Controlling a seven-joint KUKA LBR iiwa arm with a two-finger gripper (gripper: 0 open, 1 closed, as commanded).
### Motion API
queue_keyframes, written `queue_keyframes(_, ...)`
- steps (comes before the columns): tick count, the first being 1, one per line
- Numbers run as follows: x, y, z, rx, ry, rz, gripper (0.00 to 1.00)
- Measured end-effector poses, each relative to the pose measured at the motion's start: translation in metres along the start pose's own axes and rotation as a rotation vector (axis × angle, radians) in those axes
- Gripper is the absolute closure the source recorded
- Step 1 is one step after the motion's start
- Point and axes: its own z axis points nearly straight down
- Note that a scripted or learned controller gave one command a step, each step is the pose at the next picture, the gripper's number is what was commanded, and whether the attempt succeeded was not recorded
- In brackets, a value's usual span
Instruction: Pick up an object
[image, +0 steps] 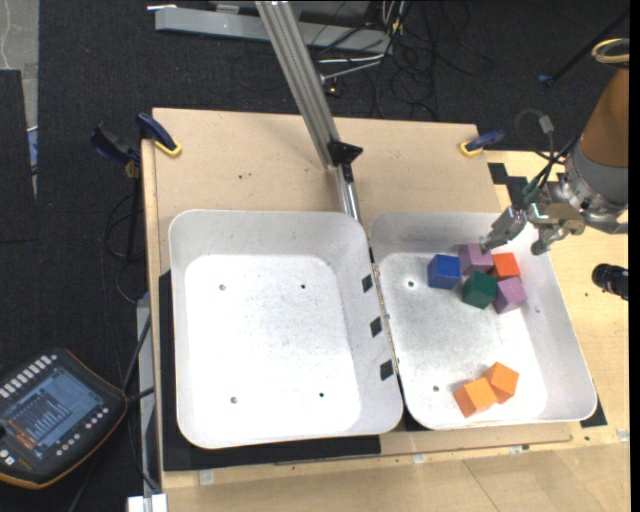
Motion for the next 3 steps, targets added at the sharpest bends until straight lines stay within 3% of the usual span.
queue_keyframes(1,0.000,0.001,-0.002,-0.003,-0.001,-0.001,0.00)
queue_keyframes(2,-0.005,0.003,0.061,0.003,0.000,0.002,0.00)
queue_keyframes(3,-0.012,-0.001,0.116,-0.009,-0.006,0.003,0.00)
